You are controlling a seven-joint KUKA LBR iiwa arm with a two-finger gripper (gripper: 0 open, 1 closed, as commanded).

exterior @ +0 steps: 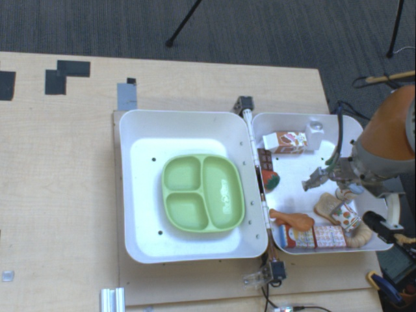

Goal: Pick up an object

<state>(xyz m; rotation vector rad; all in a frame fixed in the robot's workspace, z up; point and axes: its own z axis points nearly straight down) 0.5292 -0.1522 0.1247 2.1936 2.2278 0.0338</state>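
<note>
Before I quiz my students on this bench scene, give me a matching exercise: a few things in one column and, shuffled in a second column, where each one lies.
Things:
1. green divided plate
2. small carton
3. orange drumstick toy
4. claw

Places:
A. near edge of the right bin, beside the divider
B. above the middle of the right bin
C. far part of the right bin
D. middle of the left bin

Pairs: 1-D, 2-C, 3-A, 4-B
</note>
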